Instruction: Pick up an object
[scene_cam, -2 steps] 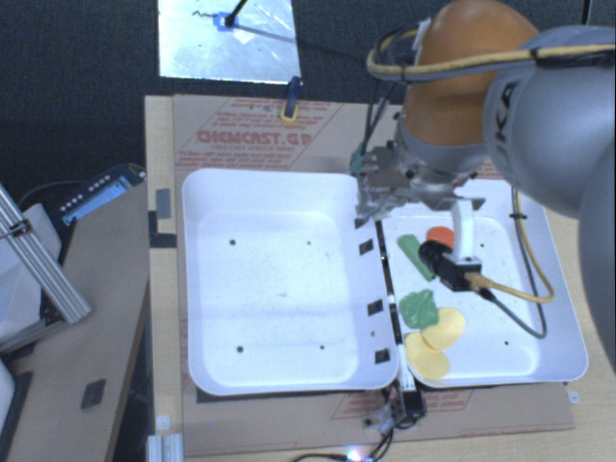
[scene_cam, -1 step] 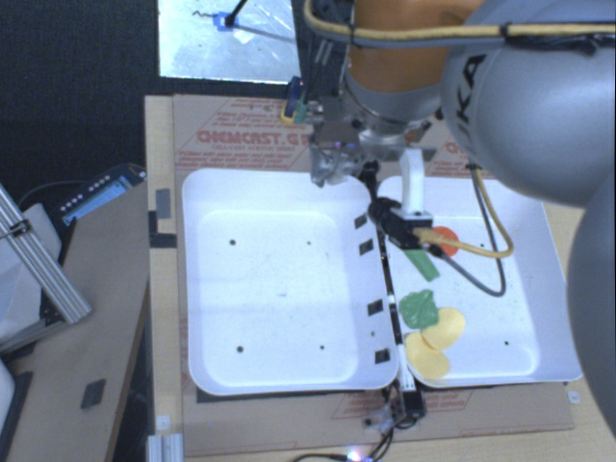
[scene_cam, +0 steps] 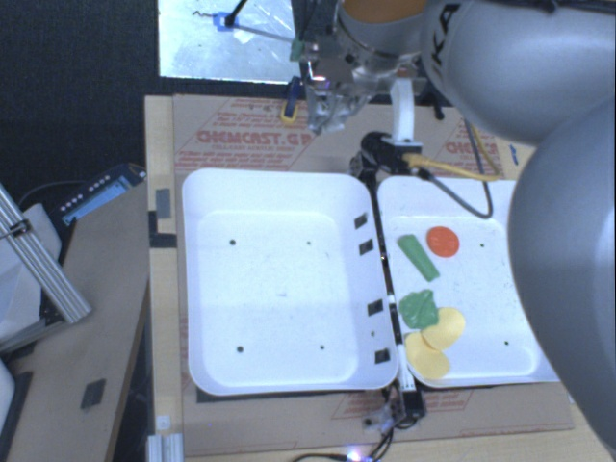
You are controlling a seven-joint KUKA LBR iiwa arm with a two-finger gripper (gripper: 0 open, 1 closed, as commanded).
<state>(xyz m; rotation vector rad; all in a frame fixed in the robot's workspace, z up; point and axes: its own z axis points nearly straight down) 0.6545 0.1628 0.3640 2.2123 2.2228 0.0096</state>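
Observation:
The right bin (scene_cam: 486,354) holds several small items near its left wall. An orange-red disc (scene_cam: 443,242) lies beside a green bar (scene_cam: 419,256). Further forward sit a lumpy green piece (scene_cam: 419,308) and two yellow pieces (scene_cam: 446,327) (scene_cam: 428,360), which touch each other. My gripper (scene_cam: 325,104) hangs beyond the far edge of both bins, over the cardboard, well away from the items. Nothing shows in it. The grey arm (scene_cam: 539,114) covers the right bin's right side.
The left bin (scene_cam: 279,277) is bare white. Black clips (scene_cam: 371,248) line the seam between the bins. A black fitting with a yellow cable (scene_cam: 390,154) sits at the far end of the seam. An aluminium rail (scene_cam: 38,263) and a blue-black device (scene_cam: 96,192) lie left of the bench.

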